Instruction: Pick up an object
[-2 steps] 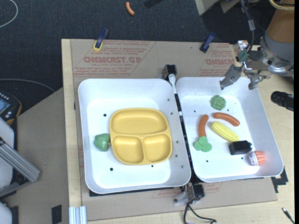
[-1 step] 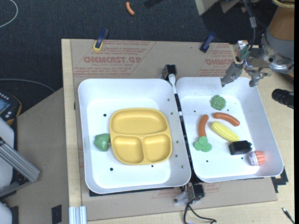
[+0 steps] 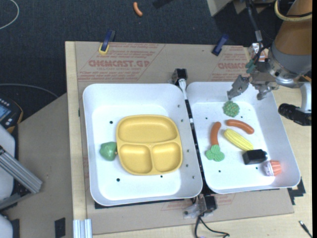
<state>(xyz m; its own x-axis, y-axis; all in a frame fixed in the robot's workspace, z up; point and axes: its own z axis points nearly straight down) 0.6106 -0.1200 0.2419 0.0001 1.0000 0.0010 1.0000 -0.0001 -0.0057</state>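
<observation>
My gripper (image 3: 245, 94) hangs over the far part of the right bin (image 3: 285, 148), open, with nothing between its fingers. Just below its left finger lies a green broccoli head (image 3: 231, 108). Nearer the front are an orange-red sausage (image 3: 239, 126), a second sausage (image 3: 214, 132) lying lengthwise, a yellow corn cob (image 3: 238, 140), a small green vegetable (image 3: 215, 154), a black block (image 3: 254, 156) and an orange and white piece (image 3: 272, 168) at the front right.
The left bin (image 3: 94, 108) holds a yellow divided plate (image 3: 148, 144) with a green lump (image 3: 108, 150) at its left side. A black divider clip (image 3: 180, 76) sits between the bins at the back.
</observation>
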